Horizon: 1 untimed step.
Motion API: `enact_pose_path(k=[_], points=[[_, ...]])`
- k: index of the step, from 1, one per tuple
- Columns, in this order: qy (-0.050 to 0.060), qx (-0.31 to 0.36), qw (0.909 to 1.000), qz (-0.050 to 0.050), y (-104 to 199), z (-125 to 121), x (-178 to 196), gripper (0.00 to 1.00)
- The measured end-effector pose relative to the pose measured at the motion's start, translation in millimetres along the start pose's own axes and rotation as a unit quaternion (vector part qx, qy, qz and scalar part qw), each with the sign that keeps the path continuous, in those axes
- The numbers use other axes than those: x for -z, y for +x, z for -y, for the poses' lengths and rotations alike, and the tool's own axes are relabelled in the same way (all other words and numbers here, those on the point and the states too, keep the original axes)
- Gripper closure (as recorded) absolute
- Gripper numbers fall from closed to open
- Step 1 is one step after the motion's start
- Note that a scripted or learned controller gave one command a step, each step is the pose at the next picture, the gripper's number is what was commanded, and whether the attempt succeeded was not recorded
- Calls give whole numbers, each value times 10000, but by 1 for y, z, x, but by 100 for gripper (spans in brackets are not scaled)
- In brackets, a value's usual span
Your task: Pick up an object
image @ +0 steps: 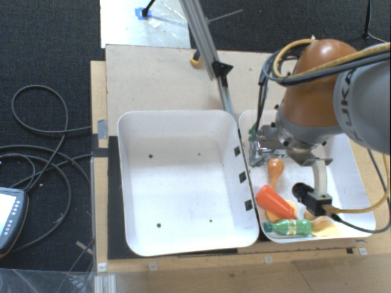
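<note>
My gripper (pixel 261 151) hangs low over the left side of the right bin (pixel 360 182), under the grey arm with its orange band (pixel 314 81). Just below it stands a small orange carrot-shaped piece (pixel 276 170), close to the gripper; contact is unclear. Further toward the front lie a red-orange wedge (pixel 273 201), a green bottle (pixel 290 227) on its side and a pale yellow piece (pixel 324 226). The arm's body hides the back of this bin.
The left bin (pixel 131 182) sits beside the right one, separated by a shared wall with black clips (pixel 242 177). A black fitting with a yellow cable (pixel 305 195) hangs over the right bin. A slanted metal pole (pixel 204 35) crosses the bench behind.
</note>
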<state>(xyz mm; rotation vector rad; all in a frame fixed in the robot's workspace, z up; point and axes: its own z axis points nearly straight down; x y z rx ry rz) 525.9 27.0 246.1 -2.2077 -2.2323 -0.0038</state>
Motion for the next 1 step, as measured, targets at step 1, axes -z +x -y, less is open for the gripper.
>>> enact_pose_path(k=[1], points=[[11,-2,10000,1,48,19,-17,100]])
